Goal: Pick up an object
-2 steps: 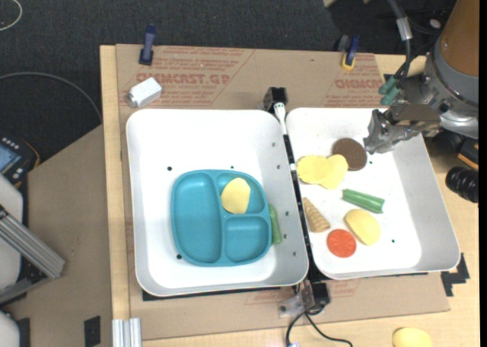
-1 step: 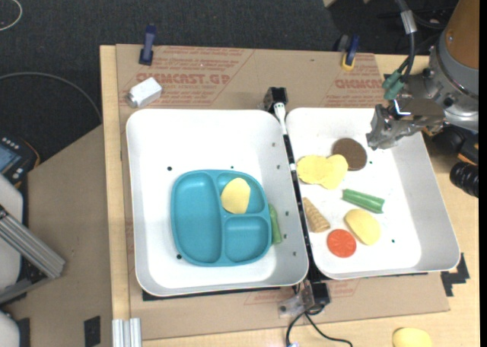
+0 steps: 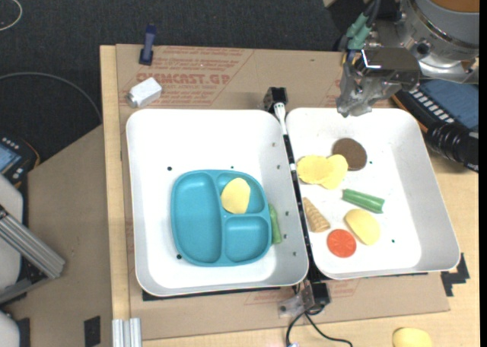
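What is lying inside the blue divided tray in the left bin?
A pale yellow piece rests inside the blue tray, over its top right compartment. Whatever part of the tray floor lies beneath that piece is covered from view.

A cardboard-covered bench (image 3: 228,71) is seen from above. Two shallow white bins are set side by side on it: left bin (image 3: 144,186) and right bin (image 3: 426,208). At eleven o'clock, a small white block (image 3: 144,92) and a blue clip (image 3: 148,44) are laid.

Dark carpet floor (image 3: 91,3) lay behind the light wooden bench (image 3: 68,208), a thin cable loop (image 3: 9,9) on it. Printed cardboard sheet (image 3: 190,71) covered the benchtop. Aluminium extrusion (image 3: 27,243) angled at left edge. Lighting was even.
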Available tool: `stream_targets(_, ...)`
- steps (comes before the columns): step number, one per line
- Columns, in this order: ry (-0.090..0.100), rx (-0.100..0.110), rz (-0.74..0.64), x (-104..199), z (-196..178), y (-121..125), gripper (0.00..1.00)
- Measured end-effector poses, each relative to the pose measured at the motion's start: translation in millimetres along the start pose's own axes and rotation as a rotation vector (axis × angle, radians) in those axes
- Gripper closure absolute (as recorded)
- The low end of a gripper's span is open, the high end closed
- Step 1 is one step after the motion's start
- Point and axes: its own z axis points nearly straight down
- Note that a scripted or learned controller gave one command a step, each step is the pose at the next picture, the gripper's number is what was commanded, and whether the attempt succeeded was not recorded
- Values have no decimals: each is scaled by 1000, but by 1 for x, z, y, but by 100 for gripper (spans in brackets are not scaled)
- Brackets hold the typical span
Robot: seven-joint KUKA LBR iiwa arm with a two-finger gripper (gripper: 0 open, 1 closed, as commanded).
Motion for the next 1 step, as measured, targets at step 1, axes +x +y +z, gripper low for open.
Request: stream_targets(1, -6, 22, 12, -8, 86, -2, 100)
